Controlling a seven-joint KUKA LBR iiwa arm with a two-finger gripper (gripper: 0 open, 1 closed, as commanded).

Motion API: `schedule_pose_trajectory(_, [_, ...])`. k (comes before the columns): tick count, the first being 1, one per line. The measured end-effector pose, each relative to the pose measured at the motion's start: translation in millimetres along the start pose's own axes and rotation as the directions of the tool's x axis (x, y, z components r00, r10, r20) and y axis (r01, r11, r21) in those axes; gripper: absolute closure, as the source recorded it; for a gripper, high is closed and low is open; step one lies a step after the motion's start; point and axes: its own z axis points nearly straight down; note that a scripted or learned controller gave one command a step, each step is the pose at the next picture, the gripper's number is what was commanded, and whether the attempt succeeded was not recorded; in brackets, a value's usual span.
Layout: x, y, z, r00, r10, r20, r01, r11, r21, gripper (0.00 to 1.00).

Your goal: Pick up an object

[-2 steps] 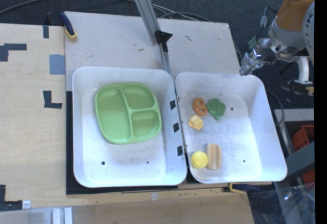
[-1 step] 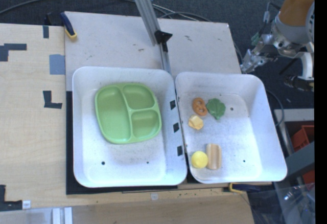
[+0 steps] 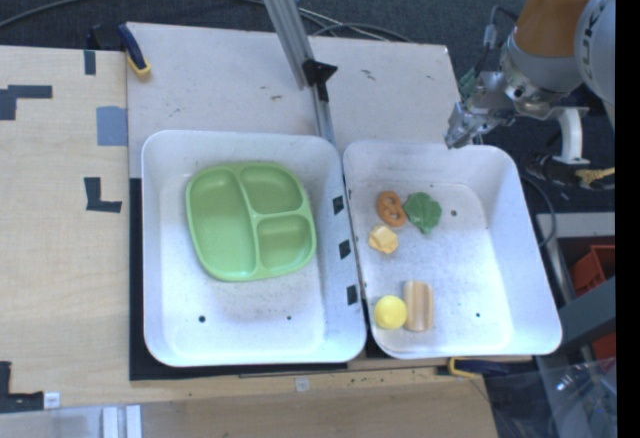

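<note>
The right bin [image 3: 500,226] holds several small food toys: an orange round piece [image 3: 390,208], a green leafy piece [image 3: 423,212], a pale yellow chunk [image 3: 384,241], a yellow ball [image 3: 390,312] and a tan bun-like piece [image 3: 418,306]. My gripper [image 3: 462,129] hangs over the bin's far rim, up and to the right of the green piece, with nothing visibly between its fingers. The grey arm with its orange band reaches in from the upper right.
The left bin [image 3: 170,306] carries a green divided plate [image 3: 252,220]. A metal pole [image 3: 285,11] slants down to the gap between the bins. Cables lie on the dark floor behind the bench.
</note>
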Motion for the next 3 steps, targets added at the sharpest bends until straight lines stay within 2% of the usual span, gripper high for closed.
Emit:
schedule_pose_trajectory(1, [46.9,-15.4,-6.5,1.0,0.0,0.0,0.0,1.0,0.001,1.0])
schedule_pose_trajectory(3, [158.4,-31.8,14.4,1.0,-0.001,0.0,0.001,1.0,0.003,1.0])
